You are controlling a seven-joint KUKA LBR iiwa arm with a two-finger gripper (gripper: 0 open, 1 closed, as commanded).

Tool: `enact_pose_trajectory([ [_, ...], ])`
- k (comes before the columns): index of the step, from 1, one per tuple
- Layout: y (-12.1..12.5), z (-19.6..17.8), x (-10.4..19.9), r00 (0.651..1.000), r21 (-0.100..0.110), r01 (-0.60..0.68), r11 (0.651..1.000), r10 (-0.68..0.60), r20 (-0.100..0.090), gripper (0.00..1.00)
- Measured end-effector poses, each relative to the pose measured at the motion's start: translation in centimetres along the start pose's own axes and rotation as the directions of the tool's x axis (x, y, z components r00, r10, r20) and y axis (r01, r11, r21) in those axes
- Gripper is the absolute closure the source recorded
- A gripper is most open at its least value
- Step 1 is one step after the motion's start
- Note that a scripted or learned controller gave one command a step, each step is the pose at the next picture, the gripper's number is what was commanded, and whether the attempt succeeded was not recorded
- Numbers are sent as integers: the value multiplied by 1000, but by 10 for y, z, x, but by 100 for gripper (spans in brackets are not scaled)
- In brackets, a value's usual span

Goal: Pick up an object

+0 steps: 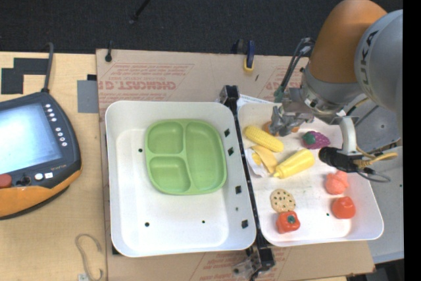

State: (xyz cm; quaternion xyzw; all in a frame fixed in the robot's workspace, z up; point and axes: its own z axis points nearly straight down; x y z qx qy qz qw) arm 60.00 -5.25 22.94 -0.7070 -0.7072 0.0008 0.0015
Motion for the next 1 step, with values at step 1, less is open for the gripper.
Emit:
enact_pose_trajectory([
  [1,0,-1,-14,1000,1,-1,1000,1,1,100],
])
